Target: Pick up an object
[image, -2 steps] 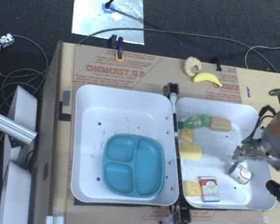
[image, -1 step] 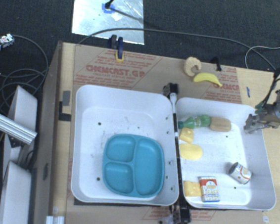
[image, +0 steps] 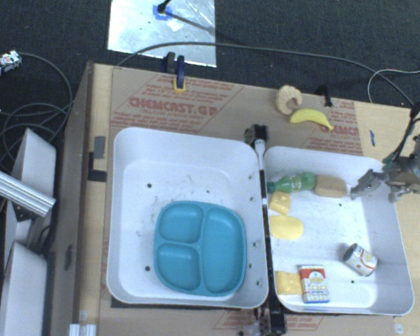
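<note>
- Nearest the camera, in the right white bin [image: 394, 295], lie a small red and white carton [image: 314, 283] and, touching its left side, a pale yellow block [image: 286, 283]; print on the carton is too small to read.
- Up and right of the carton, a small silver can with a red mark [image: 361, 259] lies tipped on its side, well apart from the rest.
- Along the right bin's left wall sit a pale yellow rounded lump [image: 287, 227], a smaller yellow piece [image: 280, 203] just above it, and a green plastic bottle [image: 293, 183] lying flat, its end near a tan rectangular block [image: 331, 187].
- A grey claw [image: 376, 182] hangs over the right bin's upper right part, right of the tan block; one finger points down-left, nothing is seen between the fingers, and how wide they stand cannot be told.
- Filling much of the left white bin [image: 133, 155] is a blue plastic divided tray [image: 201, 247] with three compartments.
- Behind the bins on the brown cardboard-covered bench [image: 224, 105], a yellow banana [image: 311, 118] and a beige round object [image: 288, 99] lie just beside each other; red print on the cardboard reads "CHEMCAST".
- Black cables [image: 296, 57] cross the dark floor beyond the bench.
</note>
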Robot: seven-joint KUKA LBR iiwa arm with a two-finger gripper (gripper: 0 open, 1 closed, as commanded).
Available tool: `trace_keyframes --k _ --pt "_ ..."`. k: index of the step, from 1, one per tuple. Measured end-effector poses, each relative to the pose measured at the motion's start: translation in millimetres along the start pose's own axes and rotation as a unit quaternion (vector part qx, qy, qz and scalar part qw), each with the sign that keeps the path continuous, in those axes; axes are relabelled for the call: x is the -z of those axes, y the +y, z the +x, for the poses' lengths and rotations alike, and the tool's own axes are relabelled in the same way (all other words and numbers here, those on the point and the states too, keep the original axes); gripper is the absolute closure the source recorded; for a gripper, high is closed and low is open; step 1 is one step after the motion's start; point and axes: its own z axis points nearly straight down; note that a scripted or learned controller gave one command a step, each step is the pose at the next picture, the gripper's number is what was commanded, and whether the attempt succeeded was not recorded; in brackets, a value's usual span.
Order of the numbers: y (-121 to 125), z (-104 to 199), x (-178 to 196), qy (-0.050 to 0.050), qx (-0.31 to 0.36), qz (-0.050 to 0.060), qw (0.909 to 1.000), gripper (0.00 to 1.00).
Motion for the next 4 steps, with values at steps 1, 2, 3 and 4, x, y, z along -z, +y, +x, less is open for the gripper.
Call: trace_keyframes --k 1,2,3,4 --pt "-28 0 -106 0.001 -0.001 0.003 1.0000 0.00" --pt "-78 0 -111 0.001 -0.001 0.001 1.0000 0.00" --pt "-76 0 -100 0.000 -0.001 -0.001 1.0000 1.00" --pt "-76 0 -100 0.000 -0.001 -0.001 1.0000 0.00"
